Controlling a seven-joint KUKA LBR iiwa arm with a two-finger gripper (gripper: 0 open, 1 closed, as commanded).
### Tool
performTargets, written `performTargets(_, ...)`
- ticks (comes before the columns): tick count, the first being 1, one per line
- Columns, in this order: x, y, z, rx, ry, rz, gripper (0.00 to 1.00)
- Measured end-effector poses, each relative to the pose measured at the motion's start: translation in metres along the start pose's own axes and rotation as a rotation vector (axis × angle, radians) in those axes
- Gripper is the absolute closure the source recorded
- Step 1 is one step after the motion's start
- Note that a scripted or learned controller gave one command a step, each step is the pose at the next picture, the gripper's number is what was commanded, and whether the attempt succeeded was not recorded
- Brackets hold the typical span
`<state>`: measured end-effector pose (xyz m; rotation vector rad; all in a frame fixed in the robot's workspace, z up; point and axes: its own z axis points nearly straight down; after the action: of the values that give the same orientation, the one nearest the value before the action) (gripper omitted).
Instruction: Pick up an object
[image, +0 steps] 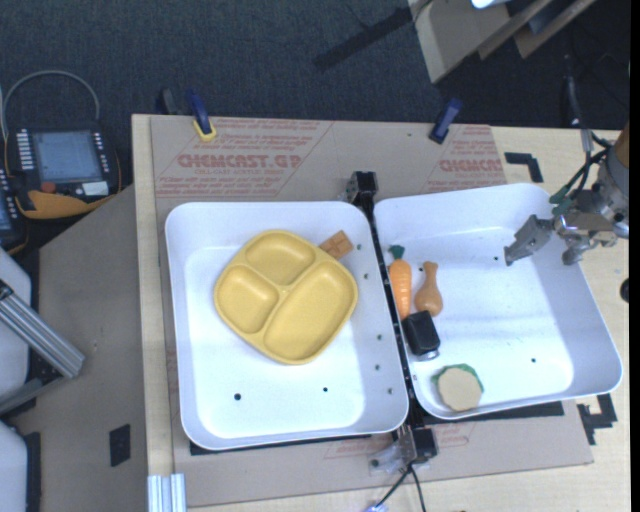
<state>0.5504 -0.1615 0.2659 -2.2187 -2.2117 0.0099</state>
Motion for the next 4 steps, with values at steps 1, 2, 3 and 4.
performTargets(1,0.000,0.002,-0.006,-0.011,-0.002,-0.003,0.00)
performTargets(2,0.001,0.001,0.037,-0.005,0.000,-0.002,0.00)
performTargets(3,0.005,0.002,0.078,-0.009,-0.001,-0.003,0.00)
performTargets(4,0.000,0.000,0.141,-0.003,0.001,-0.002,0.00)
